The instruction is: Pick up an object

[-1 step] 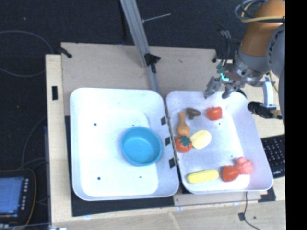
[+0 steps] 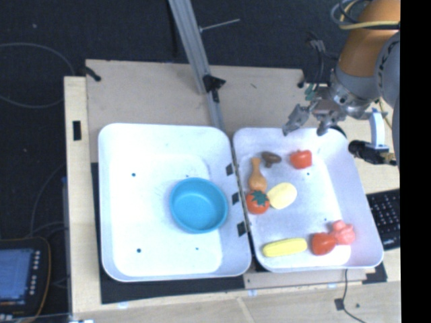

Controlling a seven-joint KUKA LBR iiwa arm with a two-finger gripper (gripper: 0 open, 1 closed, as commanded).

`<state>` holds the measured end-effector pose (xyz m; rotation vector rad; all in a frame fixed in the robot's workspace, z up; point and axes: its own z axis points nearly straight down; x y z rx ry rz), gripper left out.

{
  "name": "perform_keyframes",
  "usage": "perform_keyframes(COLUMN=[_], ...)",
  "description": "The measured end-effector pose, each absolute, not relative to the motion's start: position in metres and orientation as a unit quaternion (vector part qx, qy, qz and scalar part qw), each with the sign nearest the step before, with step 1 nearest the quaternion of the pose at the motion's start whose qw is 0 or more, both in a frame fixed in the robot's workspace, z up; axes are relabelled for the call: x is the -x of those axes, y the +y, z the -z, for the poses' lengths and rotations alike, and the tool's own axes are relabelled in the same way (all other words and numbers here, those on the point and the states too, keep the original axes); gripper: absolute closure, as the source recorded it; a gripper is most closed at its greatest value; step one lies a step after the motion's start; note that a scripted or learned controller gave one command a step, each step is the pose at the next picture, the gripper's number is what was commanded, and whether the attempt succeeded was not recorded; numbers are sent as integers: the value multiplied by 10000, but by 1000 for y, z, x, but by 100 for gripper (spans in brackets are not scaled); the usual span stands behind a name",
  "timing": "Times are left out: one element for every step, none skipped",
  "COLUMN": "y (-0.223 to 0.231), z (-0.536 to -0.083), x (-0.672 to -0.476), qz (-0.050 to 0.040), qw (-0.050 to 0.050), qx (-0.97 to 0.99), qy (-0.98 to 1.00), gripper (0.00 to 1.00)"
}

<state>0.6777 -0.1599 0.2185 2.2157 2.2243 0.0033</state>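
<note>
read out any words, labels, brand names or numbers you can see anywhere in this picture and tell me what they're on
No text here can be read.
Pendant screen at lower left: glows blue, whatever it displays is too blurred to read.
Keyboard at the right edge: keys too small to make out.
Blue bowl, white bins and toy foods such as the yellow banana: no markings visible.

No readable text; the small screen (image 2: 20, 274) is perhaps too blurred.

Two white bins (image 2: 114, 180); one blue bowl (image 2: 197, 204); eight toy foods (image 2: 281, 195).
</note>
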Motion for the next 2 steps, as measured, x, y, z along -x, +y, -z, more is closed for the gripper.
perform_keyframes(y=[-168,-170], z=[-172,-109], x=[-683,-682], qz=[25,21], qw=[-6,5], qx=[-7068,-7068], qy=[7074,7074], gripper=[0,0])
